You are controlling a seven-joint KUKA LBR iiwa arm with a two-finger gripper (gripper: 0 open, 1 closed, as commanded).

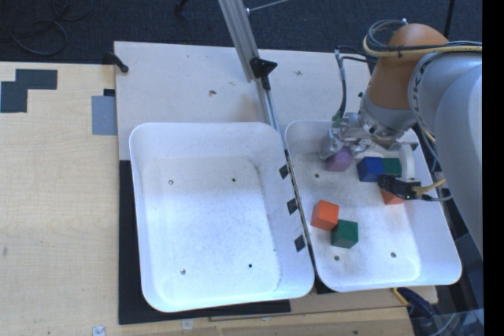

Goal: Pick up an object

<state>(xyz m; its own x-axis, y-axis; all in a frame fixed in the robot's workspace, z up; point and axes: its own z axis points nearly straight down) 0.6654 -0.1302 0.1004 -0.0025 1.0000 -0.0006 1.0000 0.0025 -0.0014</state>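
Gripper (pixel 344 145) low in the right bin (pixel 441 267) at its far left, finger spread impossible to tell, just over purple piece (pixel 339 161), likely light, stiff, perhaps rounded and slippery, best pinched across its middle, blue block (pixel 368 169) lying just beside.

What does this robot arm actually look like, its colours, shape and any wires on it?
The arm is thick, rounded and light grey, with a glossy orange band above the wrist. Below that sits a small metallic gripper. Thin dark cables loop alongside the wrist.
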